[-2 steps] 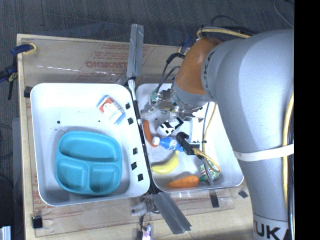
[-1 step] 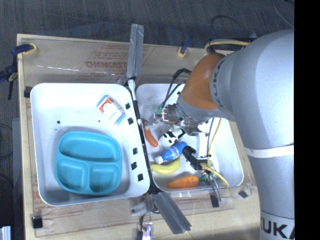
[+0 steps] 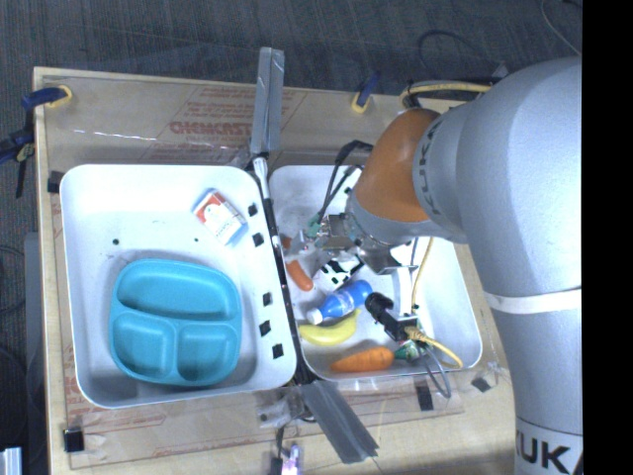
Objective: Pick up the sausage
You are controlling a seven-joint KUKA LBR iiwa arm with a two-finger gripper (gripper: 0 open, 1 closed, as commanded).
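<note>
The sausage (image 3: 300,275) is a short orange-red piece lying in the right bin (image 3: 457,295), close to its left wall. My gripper (image 3: 318,252) hangs low over the same bin, just above and to the right of the sausage, under the orange wrist band. I see nothing held in it. The wrist hides the bin floor behind it.
A blue bottle with a white cap (image 3: 343,301), a yellow banana (image 3: 329,331) and an orange carrot (image 3: 362,360) lie in the right bin, near its front. The left bin (image 3: 89,206) holds a blue divided plate (image 3: 178,320) and a small white and red carton (image 3: 219,216).
</note>
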